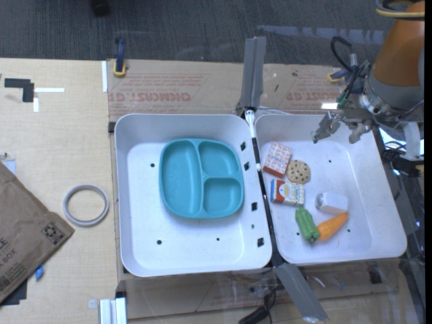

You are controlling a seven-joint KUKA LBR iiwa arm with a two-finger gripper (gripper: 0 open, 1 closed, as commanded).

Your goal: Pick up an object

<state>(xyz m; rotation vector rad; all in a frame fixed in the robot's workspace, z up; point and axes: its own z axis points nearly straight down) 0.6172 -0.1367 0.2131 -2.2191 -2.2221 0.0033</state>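
Carrot (331, 225) + green veg (306, 224) at 6 o'clock of rt bin (378, 181) | hand (339, 128) at bin's 12 o'clock, fingers spread open, holding nothing | cardboard (182, 86) print reads reversed, approx "CHEMCNZT" | snack pack (287, 192) label illegible

The left bin (128, 181) holds a divided tray (201, 178); the right bin (371, 181) holds a cookie (298, 172), small boxes (277, 159) and a carrot (331, 226), gripper (335, 131) at its far edge.
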